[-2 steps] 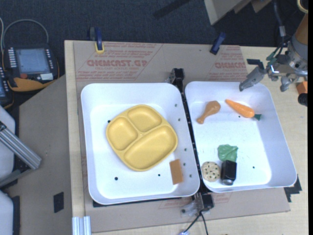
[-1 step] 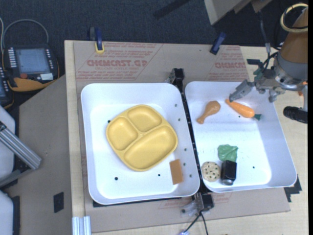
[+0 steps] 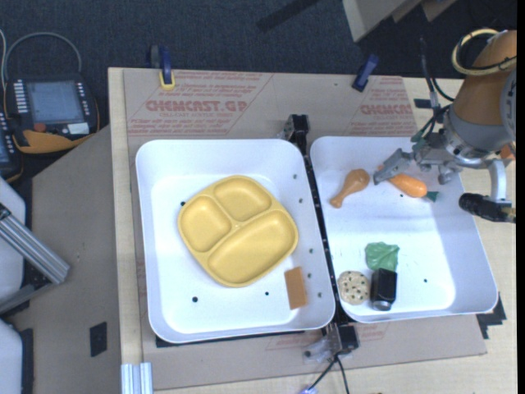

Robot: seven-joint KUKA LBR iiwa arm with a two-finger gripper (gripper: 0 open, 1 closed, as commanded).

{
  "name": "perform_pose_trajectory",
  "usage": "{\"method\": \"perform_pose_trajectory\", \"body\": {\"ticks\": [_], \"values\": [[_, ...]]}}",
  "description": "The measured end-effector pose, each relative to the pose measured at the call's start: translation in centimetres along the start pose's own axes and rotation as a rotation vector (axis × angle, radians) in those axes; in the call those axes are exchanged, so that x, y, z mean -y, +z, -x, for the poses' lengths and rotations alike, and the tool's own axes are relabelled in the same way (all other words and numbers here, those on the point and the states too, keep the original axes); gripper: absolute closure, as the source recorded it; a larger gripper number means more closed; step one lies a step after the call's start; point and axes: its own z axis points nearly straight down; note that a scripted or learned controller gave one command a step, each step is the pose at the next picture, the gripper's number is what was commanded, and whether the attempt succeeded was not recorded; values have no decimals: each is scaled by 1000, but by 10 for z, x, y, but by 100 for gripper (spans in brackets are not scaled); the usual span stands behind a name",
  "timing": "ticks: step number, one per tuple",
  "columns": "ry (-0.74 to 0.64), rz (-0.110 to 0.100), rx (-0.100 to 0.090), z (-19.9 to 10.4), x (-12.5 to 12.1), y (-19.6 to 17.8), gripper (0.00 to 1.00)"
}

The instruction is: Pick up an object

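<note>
The left bin (image 3: pixel 156 245) holds a glossy yellow plastic divided plate (image 3: pixel 238 230) and, at its 5 o'clock, a small flat tan cracker (image 3: pixel 295 287). In the right bin (image 3: pixel 467 277), a smooth drumstick-shaped toy (image 3: pixel 350 186) lies at 10 o'clock, an orange carrot-like piece (image 3: pixel 408 186) at 12, and a crinkled green leaf (image 3: pixel 381 255), speckled round cookie (image 3: pixel 353 286) and black block (image 3: pixel 384 289) near 7. The arm (image 3: pixel 484 97) leans in from 2 o'clock, its gripper (image 3: pixel 410 167) low beside the orange piece; its grip cannot be told.

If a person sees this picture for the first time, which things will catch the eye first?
First, the big yellow divided plate in the middle of the left bin. Then the arm's orange band at the right, above an orange carrot-like toy and a drumstick in the right bin.
</note>
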Motion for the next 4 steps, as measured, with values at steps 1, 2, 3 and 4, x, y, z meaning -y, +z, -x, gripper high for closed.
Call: {"method": "perform_pose_trajectory", "body": {"ticks": [1,2,3,4], "values": [[-1,3,1,0,-1,-10,100],[-1,14,5,4,-11,-64,100],[-1,16,6,7,-11,-125,100],[-1,13,5,7,-12,-172,100]]}}
